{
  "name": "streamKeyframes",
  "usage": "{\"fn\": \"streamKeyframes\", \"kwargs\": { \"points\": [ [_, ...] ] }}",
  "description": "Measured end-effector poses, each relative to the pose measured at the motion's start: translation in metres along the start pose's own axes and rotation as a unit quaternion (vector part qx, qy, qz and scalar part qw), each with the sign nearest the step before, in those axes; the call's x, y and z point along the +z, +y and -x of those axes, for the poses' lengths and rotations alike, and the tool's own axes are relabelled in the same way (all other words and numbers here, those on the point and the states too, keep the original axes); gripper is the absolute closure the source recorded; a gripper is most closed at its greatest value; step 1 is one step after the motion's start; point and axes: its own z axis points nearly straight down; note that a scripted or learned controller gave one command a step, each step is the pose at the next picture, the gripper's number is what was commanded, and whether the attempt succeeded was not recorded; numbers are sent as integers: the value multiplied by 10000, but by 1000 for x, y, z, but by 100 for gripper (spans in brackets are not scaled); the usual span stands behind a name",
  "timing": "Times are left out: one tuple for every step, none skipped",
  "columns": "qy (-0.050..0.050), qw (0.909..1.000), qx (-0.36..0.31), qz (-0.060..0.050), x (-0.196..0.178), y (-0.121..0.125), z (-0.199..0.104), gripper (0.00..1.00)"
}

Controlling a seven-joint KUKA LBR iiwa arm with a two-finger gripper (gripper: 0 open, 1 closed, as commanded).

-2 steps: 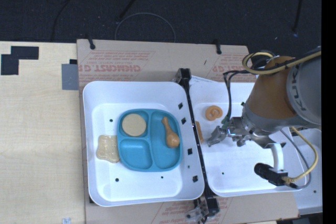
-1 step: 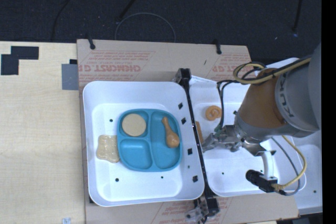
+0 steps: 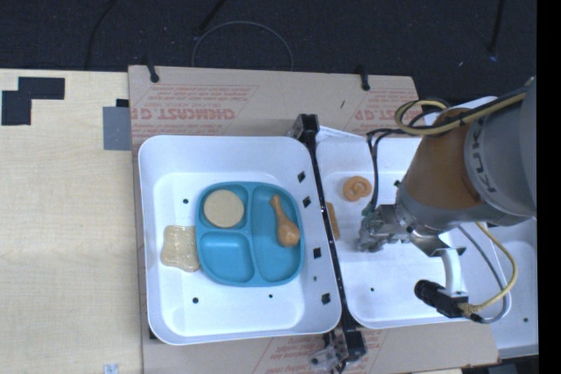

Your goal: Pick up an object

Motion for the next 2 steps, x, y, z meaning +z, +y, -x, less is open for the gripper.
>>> {"fn": "streamKeyframes", "kwargs": {
  "points": [
    [-5, 10000, -37, 22, -62, 4, -1, 100],
    [-6, 10000, -37, 27, -110, 5, 0, 100]
  ]
}}
